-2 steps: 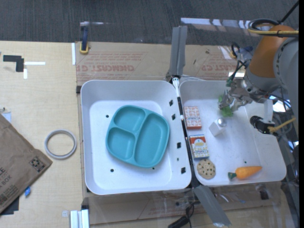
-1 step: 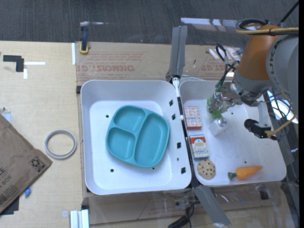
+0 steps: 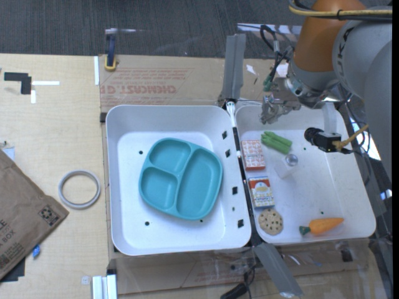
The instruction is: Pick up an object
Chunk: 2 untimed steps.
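Here the tool point(image 3: 272, 112) hangs over the right bin's point(image 3: 349, 229) upper edge, above the green object point(image 3: 276, 142); whether it is spread cannot be told. Mirrored red lettering runs across the cardboard point(image 3: 162, 83) at upper centre, unreadable, and "BOX" shows on the brown carton point(image 3: 22, 220) at lower left.

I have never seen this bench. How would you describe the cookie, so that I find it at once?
Look at the right white bin, the one the arm reaches into. Along its left wall lie two small red-and-white packets, one below the other. The cookie lies just below them in the near left corner: the only round, tan, dark-dotted thing, left of the carrot.

floor point(image 3: 187, 5): dark grey carpet | bench point(image 3: 50, 136): light wood, evenly lit
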### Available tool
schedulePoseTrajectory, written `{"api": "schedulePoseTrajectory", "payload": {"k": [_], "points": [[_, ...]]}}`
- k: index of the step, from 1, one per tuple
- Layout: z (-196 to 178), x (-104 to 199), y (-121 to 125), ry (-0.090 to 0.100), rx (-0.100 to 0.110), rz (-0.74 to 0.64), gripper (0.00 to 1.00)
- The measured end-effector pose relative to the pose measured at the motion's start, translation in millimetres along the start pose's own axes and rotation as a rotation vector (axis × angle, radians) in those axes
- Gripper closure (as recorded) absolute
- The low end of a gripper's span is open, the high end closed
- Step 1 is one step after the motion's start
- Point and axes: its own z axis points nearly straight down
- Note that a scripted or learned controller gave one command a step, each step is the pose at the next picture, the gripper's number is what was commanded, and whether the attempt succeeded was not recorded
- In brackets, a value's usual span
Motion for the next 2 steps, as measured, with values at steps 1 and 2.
{"api": "schedulePoseTrajectory", "payload": {"k": [1, 2], "points": [[100, -117, -54, 0.000, 0.001, -0.075, 1.00], [65, -70, 5, 0.000, -0.001, -0.135, 1.00]]}}
